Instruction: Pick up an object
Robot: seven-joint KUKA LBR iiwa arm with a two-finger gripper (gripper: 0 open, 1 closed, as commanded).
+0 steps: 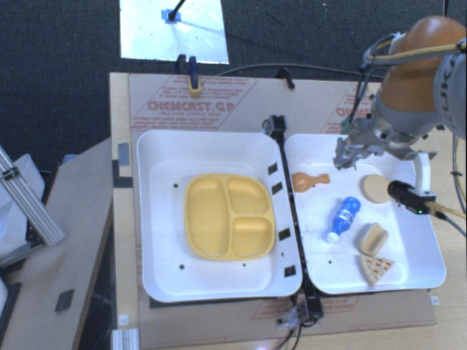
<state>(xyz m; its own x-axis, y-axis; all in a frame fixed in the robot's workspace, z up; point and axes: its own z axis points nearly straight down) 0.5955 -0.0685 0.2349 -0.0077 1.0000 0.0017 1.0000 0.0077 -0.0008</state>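
yellow divided plate (228,216) in left white bin (157,195); right white bin (427,257) w/ blue bottle (343,217), orange-tan pear shape (309,181), tan round piece (375,188) & waffle-patterned beige wedge (376,269). arm (423,64) grey w/ orange band; board (211,100) w/ red lettering.

**What the view hides or cuts off**

The arm (427,64) runs off the right edge of the view, so its base cannot be seen. The gripper (349,156) is small and dark against the right bin (321,279), and its shape is too unclear to read. The arm's body covers the far right corner of that bin. At the left edge, a metal rail (29,203) and a white object (11,232) are cut off. The printed lettering on the board (191,106) is partly hidden by the left bin (157,195).
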